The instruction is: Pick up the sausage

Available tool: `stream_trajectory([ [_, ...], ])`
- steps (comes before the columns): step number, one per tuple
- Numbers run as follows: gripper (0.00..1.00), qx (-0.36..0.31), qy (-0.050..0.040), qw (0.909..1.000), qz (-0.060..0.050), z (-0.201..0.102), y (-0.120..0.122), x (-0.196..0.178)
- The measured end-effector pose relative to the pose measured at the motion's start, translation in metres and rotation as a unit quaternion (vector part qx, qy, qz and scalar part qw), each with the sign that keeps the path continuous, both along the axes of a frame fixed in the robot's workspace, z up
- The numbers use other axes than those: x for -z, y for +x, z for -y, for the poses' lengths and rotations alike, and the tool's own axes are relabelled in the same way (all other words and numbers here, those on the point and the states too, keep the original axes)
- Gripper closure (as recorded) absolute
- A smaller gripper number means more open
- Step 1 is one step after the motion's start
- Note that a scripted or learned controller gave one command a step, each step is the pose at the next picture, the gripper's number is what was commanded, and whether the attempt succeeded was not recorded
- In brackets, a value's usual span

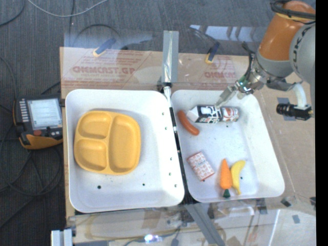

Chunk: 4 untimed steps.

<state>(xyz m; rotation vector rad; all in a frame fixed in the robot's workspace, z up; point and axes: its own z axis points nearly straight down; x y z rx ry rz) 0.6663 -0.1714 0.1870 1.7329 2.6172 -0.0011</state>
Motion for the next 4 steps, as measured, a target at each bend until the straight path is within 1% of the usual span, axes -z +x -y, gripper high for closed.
stream_trajectory([
  [1, 0.0, -0.165, -0.0003, 0.9863, -0.007, -0.046, -0.002, 0.091],
  [2, 0.0, -0.104, -0.0002, 0.9946, 0.007, -0.067, -0.073, 0.095],
  [3, 1.0, -0.103, 0.0008, 0.9946, 0.008, -0.068, -0.072, 0.086],
  [4, 1.0, -0.238, -0.0053, 0.9713, 0.003, -0.133, -0.11, -0.001],
])
